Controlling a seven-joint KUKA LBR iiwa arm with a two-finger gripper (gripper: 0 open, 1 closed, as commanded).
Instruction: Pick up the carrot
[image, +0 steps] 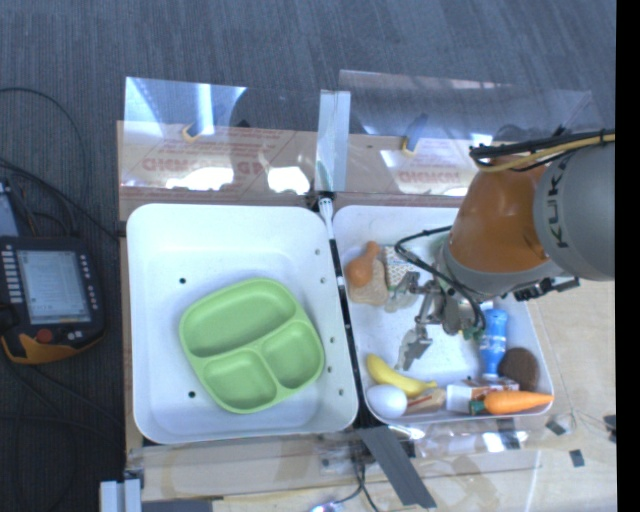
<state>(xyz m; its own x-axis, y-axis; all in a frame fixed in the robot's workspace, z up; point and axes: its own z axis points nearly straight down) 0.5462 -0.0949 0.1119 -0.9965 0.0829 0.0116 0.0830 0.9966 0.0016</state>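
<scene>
The orange carrot (517, 402) lies flat along the front wall of the right bin (440, 218), its tip pointing right. My gripper (434, 336) hangs over the middle of that bin, up and to the left of the carrot and apart from it. It is open, and nothing sits between its fingers. The grey arm with its orange band (500, 225) covers the bin's back right part.
A yellow banana (396, 376), a white egg (385, 402) and a white tube (458, 397) lie left of the carrot. A blue bottle (494, 340) and a brown round item (520, 366) sit just behind it. Bread (364, 274) lies at the back left. A green divided plate (252, 343) sits in the left bin.
</scene>
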